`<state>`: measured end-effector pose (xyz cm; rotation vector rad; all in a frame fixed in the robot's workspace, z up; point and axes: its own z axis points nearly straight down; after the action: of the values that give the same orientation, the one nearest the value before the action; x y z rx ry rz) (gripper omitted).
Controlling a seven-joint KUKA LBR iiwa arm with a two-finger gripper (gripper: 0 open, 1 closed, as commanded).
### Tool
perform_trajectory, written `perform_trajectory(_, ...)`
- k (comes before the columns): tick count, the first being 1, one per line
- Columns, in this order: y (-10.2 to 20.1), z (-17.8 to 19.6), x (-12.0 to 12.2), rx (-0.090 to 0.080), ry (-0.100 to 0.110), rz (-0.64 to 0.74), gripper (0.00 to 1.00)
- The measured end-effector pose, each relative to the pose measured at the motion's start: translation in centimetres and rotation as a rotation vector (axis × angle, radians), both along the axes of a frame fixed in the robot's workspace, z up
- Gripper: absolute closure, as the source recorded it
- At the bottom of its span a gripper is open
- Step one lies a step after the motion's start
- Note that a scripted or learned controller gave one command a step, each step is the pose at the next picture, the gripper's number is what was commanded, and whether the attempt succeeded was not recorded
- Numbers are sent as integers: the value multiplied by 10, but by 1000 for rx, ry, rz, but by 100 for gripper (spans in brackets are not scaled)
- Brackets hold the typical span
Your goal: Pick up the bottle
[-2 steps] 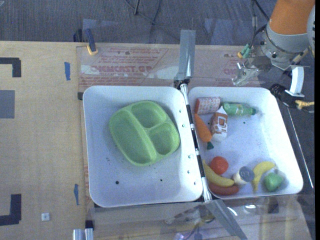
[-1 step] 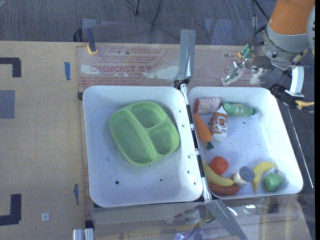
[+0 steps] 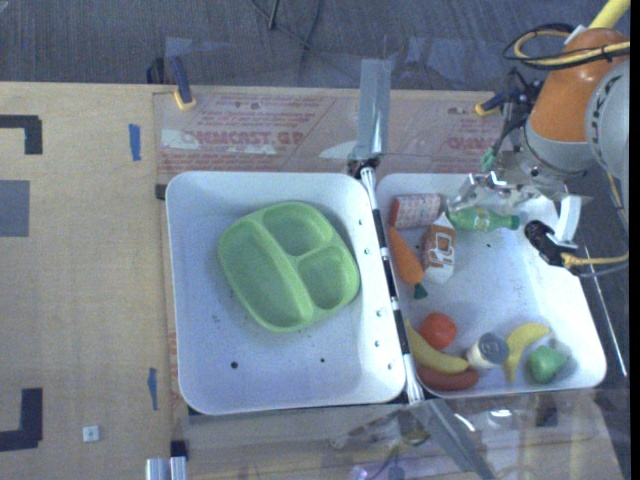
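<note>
A pale wooden worktop (image 3: 80, 298) spreads to the left, marked with blue tape (image 3: 134, 141). Beyond its far edge lies dark grey carpeted floor (image 3: 120, 18).

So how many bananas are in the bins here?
2, both in the right bin: one banana at its front left below the tomato, another banana toward the front right. Others may be hidden.

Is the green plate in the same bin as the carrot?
No, the green plate lies in the left bin, while the carrot lies in the right bin.
</note>
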<state>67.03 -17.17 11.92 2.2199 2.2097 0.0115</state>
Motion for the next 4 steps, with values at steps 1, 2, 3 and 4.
perform_trajectory(1,-19,44,-2,0,7,-184,0)
perform_trajectory(2,-17,-3,-16,-1,-10,-222,0)
perform_trajectory(3,-18,-11,-37,5,-31,-236,0)
perform_trajectory(4,-8,-7,-13,-14,-15,308,0)
